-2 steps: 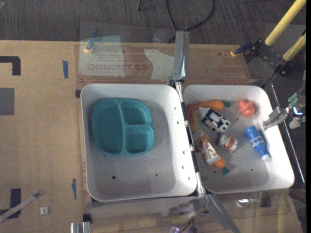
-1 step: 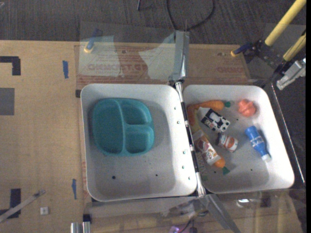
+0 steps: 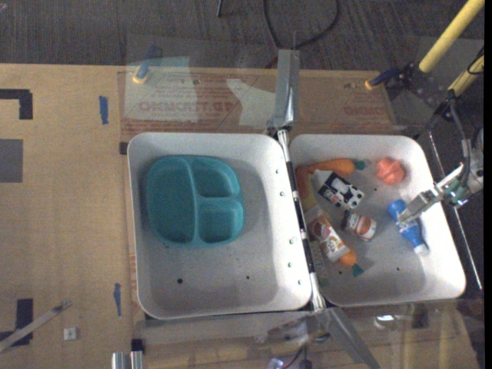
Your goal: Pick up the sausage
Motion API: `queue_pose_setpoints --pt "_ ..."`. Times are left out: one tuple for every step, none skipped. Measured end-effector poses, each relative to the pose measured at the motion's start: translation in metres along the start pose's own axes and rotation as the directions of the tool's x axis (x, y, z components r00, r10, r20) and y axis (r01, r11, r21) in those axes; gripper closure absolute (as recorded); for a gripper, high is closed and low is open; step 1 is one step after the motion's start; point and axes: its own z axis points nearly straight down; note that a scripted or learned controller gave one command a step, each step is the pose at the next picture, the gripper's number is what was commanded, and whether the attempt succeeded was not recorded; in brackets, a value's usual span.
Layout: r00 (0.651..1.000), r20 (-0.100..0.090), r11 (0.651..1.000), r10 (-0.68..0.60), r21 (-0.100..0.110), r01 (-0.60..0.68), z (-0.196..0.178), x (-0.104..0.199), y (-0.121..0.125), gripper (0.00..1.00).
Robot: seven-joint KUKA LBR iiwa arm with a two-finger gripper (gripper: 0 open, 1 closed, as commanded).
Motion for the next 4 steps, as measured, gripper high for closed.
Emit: queue_pose_setpoints --pt "0.971 0.001 0.971 0.239 -0.001 -0.239 -0.161 0.022 -0.003 0.00" --pt "0.971 0.001 0.971 0.239 0.000 -0.239 -0.161 0.022 -0.003 0.00" --pt "0.755 0.001 0.755 0.656 0.005 -0.656 -0.160 0.098 0.035 0.00" --pt "0.716 0.001 0.716 0.698 0.004 -0.698 -0.019 0.096 0.032 0.00"
